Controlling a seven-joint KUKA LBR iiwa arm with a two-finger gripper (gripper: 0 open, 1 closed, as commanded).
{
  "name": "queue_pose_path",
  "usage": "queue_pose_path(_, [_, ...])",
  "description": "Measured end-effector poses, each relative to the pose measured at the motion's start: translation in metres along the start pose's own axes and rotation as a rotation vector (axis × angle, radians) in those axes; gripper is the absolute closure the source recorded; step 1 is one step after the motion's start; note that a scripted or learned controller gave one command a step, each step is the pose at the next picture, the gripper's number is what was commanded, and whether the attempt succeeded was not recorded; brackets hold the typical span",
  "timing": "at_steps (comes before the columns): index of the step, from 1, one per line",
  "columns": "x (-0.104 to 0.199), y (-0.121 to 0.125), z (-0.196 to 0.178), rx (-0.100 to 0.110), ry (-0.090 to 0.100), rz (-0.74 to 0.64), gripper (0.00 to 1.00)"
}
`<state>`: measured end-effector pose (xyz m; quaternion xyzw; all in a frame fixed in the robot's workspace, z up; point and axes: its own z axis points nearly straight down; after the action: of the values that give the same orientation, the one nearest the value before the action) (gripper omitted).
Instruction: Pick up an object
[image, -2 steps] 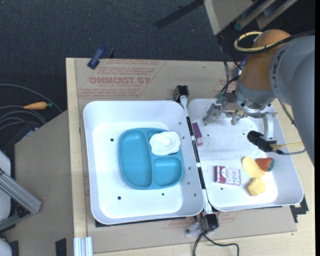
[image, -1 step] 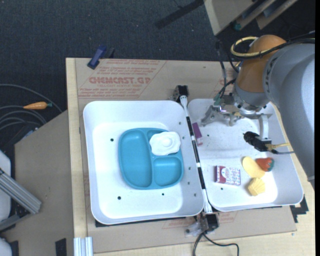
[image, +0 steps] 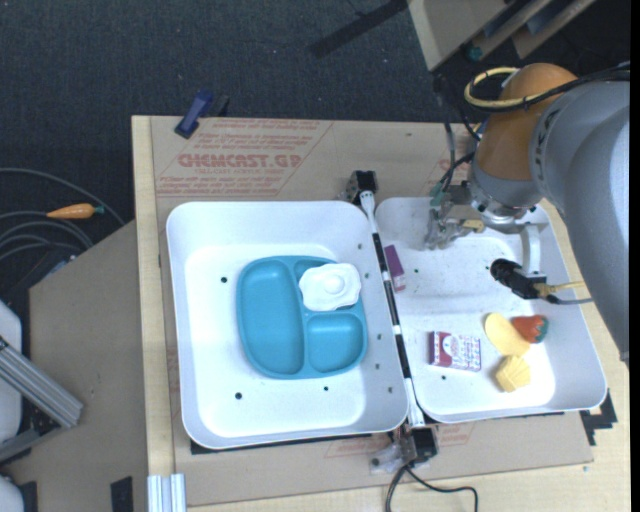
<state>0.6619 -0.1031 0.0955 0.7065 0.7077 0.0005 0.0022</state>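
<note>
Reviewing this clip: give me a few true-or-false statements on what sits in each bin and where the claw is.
1. The blue sectioned plastic tray lies in the left white bin. True.
2. A small white cup-like piece rests on the tray. True.
3. The small red-and-white carton lies in the left bin. False: it lies in the right white bin.
4. The claw hangs over the tray. False: it is over the right bin's far end.
5. The yellow block lies near the carton. True.
</note>
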Motion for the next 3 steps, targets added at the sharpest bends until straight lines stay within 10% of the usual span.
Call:
queue_pose_path(2, [0.0,0.001,-0.021,-0.004,-0.002,-0.001,1.0])
queue_pose_path(3, [0.0,0.001,-0.02,-0.003,-0.002,-0.001,0.0])
